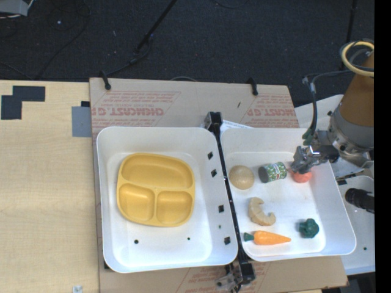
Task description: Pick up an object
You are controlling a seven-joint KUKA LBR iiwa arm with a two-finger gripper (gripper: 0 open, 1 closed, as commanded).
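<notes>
The right bin (342,224) holds several small objects. A red one (300,176) lies near its far right side, and my gripper (304,159) is directly over it, touching or nearly touching its top. Just left of the red object lies a small green-labelled can (272,172) on its side. Further left is a beige ball (241,177). Towards the front are a curved beige piece (261,212), an orange carrot (270,238) and a dark green object (309,227). The arm (357,112) comes in from the right.
The left bin (110,145) holds a yellow divided plate (156,189). A black divider (223,188) runs between the two bins. Cardboard (183,102) lies behind the bins, and a cable (314,105) loops beside the arm.
</notes>
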